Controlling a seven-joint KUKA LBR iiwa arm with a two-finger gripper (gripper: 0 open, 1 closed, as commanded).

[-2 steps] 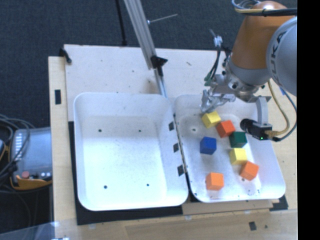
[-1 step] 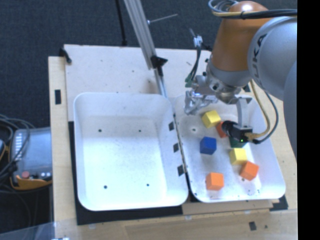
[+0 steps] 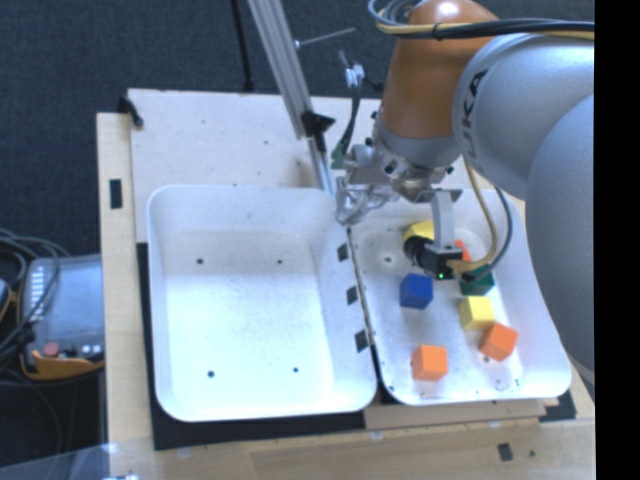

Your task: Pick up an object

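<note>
Reaching is the step in hand, as I judge it: the claw (image 3: 352,206) hangs up and to the left of the blue cube (image 3: 416,291), close to the wall between the right bin (image 3: 385,258) and the left bin (image 3: 250,288). I cannot tell if the claw is open or closed, and the pick is not yet done.

The blue cube lies flat on the floor of the right bin, apart from the other pieces. A yellow cube (image 3: 478,311) is to its right, a green piece (image 3: 478,283) is also to its right and a little higher, and two orange cubes (image 3: 431,361) (image 3: 498,341) are below it.

The next move probably calls for shifting the claw down and to the right until it is over the blue cube, then lowering straight. The cube looks small, solid and square-edged, with free sides for a grip.
</note>
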